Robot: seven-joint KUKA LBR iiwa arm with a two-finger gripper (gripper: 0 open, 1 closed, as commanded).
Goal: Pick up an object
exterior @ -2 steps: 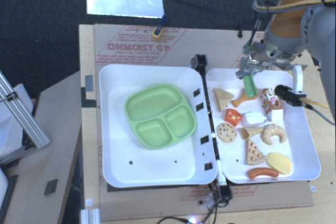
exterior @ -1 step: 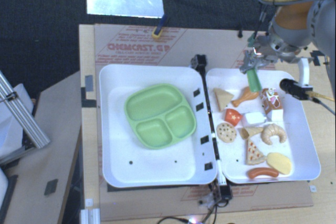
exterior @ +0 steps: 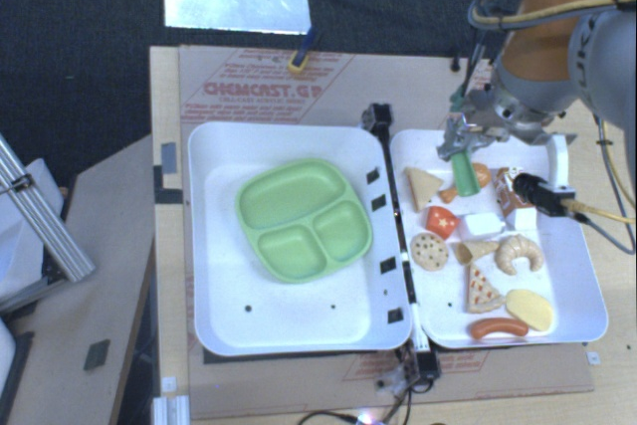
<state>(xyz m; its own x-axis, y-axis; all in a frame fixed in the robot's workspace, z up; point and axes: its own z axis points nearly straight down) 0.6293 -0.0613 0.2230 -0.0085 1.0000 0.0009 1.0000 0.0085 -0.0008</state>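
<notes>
Food toys crowd the right bin, and the likeliest target is the green piece standing near upright at the bin's back, right under the claw. The claw's metal tips sit at the top end of that green piece; whether they are parted or closed on it I cannot tell, since the wrist hides the gap from above. Close neighbours are the worry. A tan wedge lies just left of the green piece, an orange bit touches or nearly touches its right side, and a red piece sits just in front. If the claw comes down off-centre, a tip could land on the wedge or the orange bit and push the green piece over instead of gripping it. A grip only on its top end might also slip on the lift. Further out lie a cookie, a croissant, a pizza slice and a sausage, all clear of the claw. The left bin holds a green tray, well apart from all this.
</notes>
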